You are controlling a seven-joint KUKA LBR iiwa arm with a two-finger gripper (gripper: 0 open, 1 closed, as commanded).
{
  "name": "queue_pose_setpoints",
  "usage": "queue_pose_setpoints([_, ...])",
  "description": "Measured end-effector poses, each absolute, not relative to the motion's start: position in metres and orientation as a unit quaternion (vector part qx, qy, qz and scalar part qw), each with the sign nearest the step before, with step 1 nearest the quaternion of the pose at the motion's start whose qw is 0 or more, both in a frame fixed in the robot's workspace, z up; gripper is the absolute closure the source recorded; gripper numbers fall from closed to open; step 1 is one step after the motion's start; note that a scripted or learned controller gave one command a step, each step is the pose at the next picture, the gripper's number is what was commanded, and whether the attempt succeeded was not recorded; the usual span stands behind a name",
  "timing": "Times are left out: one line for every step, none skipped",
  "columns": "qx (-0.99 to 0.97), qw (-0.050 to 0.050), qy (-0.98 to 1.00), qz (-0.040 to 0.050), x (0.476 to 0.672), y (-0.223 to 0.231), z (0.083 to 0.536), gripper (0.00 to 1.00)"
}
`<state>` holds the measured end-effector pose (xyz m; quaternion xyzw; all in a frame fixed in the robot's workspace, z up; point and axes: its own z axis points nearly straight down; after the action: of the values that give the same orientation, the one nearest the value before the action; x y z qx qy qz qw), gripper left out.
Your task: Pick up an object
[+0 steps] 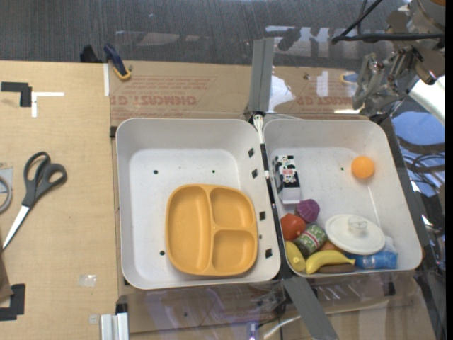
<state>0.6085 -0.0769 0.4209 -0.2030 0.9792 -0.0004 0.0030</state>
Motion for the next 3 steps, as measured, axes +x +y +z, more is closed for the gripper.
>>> queue_pose_setpoints([-0.201,0.006,0.98,-0.0004,0.61,-0.077,0.431,1.0])
queue_pose_setpoints([-0.199,0.009,0.98,-0.0002,0.612,-0.078,0.44,1.0])
queue_pose_setpoints([-0.207,0.001,0.978,0.0004,0.637,-0.038,0.381,1.0])
